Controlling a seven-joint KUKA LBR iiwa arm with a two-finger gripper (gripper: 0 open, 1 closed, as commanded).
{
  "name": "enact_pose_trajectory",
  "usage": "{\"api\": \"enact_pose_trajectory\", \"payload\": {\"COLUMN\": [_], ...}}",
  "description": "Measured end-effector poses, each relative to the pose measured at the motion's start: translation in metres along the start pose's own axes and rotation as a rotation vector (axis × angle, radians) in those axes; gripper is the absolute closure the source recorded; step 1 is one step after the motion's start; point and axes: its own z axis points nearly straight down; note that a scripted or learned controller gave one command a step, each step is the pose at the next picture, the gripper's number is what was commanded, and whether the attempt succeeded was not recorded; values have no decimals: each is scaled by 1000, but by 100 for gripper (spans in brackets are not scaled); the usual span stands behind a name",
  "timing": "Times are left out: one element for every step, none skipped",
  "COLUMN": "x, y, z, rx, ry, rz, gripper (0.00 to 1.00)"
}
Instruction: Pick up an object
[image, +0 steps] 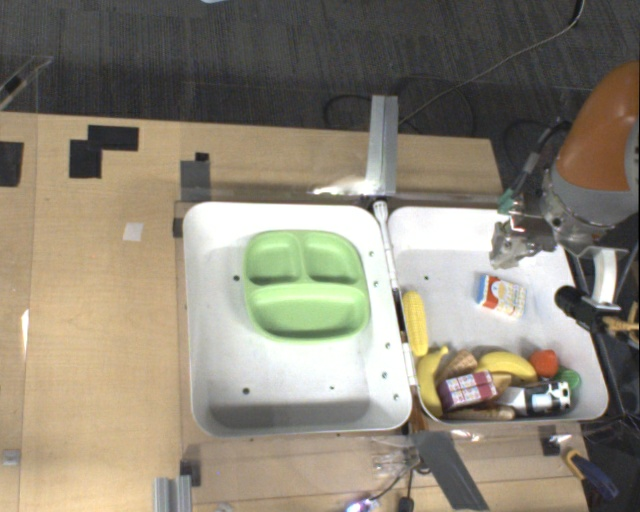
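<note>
Jaws (513, 243), state unclear, above a small carton (499, 295) with unreadable print, right bin (440, 240).

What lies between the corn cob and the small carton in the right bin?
In the camera view, only bare white bin floor lies between the corn cob and the small carton. The bananas sit lower, outside that stretch.

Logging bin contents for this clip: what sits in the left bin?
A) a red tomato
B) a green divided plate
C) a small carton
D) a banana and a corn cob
B: the green divided plate lies in the left bin, while the banana and corn cob lie in the right bin.
</note>
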Motion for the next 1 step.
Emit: {"api": "enact_pose_trajectory", "payload": {"x": [0], "y": [0], "z": [0], "rx": [1], "ry": [0], "rz": [-1], "gripper": [0]}}
